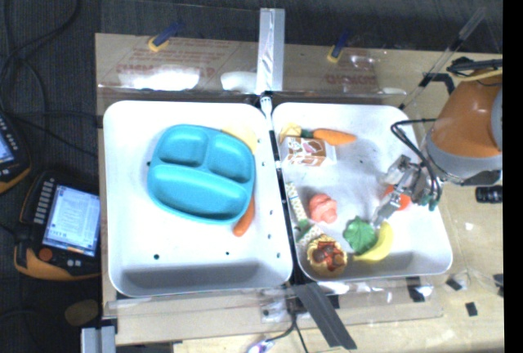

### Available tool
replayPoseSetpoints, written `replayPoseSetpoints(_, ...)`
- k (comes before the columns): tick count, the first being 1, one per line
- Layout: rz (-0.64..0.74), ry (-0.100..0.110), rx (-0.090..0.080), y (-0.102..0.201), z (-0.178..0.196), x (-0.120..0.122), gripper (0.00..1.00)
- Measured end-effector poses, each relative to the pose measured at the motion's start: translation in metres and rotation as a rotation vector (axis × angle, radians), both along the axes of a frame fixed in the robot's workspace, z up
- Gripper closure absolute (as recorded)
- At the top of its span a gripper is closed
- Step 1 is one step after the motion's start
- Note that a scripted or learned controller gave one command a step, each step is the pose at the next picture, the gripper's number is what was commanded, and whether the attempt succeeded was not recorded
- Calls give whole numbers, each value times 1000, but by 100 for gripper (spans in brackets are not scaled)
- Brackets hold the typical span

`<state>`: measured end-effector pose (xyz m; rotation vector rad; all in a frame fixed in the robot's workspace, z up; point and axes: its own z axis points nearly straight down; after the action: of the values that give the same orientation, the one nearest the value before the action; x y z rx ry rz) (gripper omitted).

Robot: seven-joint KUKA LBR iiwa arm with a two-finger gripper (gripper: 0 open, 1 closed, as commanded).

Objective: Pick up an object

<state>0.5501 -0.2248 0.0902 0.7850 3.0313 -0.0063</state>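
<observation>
One gripper (398,198) hovers in the right white bin (425,257); whether it is spread, I cannot tell. The curved yellow plastic banana (379,243) lies just below-left.

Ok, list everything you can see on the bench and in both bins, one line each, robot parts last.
left bin: 1, white, left half of the bench
right bin: 1, white, beside it on the right
divided tray: 1, blue, upside down in the left bin
carrot-like piece: 1, orange, at the tray's lower right edge
carrot: 1, orange, top of the right bin
small carton: 1, brown and white, below the carrot
pink lump: 1, pink, middle of the right bin
green toy: 1, green, lower right bin
banana: 1, yellow, next to the green toy
round toy: 1, brown and red, bottom of the right bin
arm: 1, grey and orange, right
claw: 1, over the right bin
</observation>
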Motion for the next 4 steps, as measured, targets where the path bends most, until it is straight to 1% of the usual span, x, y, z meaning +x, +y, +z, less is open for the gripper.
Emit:
replayPoseSetpoints(1,-406,-7,7,79,0,-4,0)
replayPoseSetpoints(2,-503,7,4,82,10,91,0)
replayPoseSetpoints(3,-806,28,-13,78,2,112,0)
replayPoseSetpoints(4,-789,-5,6,46,-1,36,0)
